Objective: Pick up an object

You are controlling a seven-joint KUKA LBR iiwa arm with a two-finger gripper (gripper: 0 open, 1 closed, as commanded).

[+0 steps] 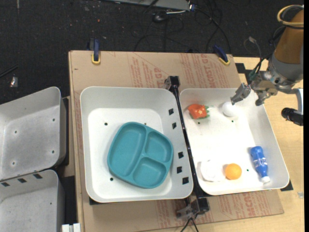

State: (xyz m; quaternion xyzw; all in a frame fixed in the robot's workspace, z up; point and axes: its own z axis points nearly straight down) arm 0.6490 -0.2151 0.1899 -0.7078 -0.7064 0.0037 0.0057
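2 bins: side by side on a cardboard sheet (145,64) over dark floor; left bin (91,100), right bin (275,144).
Left bin: teal divided plate (140,154).
Right bin, near edge: orange ball (233,171) beside white disc (209,170); blue bottle (259,162) right of ball.
Far end: red strawberry toy (198,111), white ball (228,108).
Gripper (251,94): fingers spread, holding nothing, just right of white ball.

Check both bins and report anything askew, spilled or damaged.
Nothing looks spilled or broken. The teal divided plate lies flat but skewed to the left bin's walls. In the right bin the blue bottle lies on its side near the right wall; the strawberry toy, white ball, orange ball and white disc are scattered apart.
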